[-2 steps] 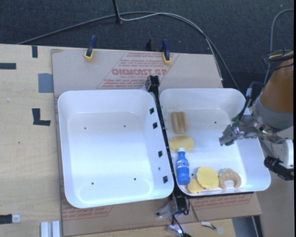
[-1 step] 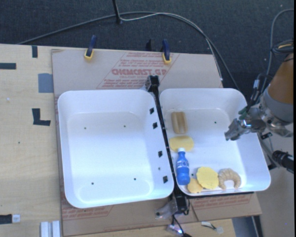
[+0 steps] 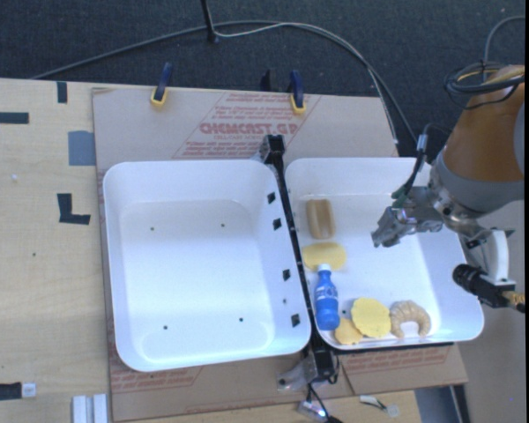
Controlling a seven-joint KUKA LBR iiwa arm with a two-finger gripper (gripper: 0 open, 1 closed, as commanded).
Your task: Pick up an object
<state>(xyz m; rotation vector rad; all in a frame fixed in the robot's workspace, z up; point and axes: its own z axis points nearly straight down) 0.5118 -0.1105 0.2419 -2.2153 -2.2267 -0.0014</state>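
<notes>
The right bin (image 3: pixel 361 174) holds several small items along its left and front sides. A tan block (image 3: pixel 319 218) lies by the divider, with a yellow lump (image 3: pixel 324 256) just below it. A blue bottle with a white cap (image 3: pixel 325 300) lies near the front left corner. Beside the bottle sit a round yellow piece (image 3: pixel 368 317) and a beige croissant-like piece (image 3: pixel 410 317). My gripper (image 3: pixel 390 230) hangs over the bin's middle right, apart from all of them, and nothing shows between its fingers.
The left bin (image 3: pixel 194 267) stands beside the right one, with a black divider (image 3: pixel 286 236) between them. Two clamps (image 3: pixel 161 86) hold the cardboard base at the back. A cable (image 3: pixel 335 47) runs across the back toward the arm (image 3: pixel 485 144).
</notes>
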